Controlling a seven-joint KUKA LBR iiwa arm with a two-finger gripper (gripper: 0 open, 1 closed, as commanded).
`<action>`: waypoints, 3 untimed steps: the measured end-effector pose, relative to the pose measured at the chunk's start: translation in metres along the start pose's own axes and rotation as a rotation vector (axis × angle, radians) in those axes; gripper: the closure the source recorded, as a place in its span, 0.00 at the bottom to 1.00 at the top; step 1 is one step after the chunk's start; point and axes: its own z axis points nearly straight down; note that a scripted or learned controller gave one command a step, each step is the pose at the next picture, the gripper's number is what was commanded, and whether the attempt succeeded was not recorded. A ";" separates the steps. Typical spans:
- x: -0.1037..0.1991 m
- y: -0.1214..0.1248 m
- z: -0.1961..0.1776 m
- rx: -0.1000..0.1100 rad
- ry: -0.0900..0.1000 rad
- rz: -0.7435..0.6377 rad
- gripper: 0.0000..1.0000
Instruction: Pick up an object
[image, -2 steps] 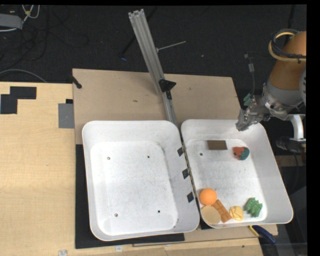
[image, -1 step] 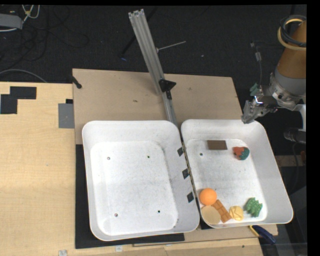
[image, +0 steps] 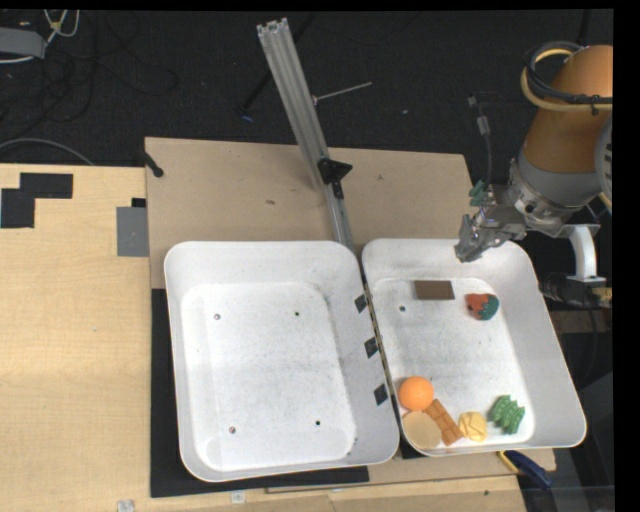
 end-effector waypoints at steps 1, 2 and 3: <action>0.054 -0.024 0.013 0.002 0.001 0.000 1.00; 0.107 -0.056 0.020 0.003 0.000 0.001 1.00; 0.157 -0.091 0.022 0.004 0.000 0.000 1.00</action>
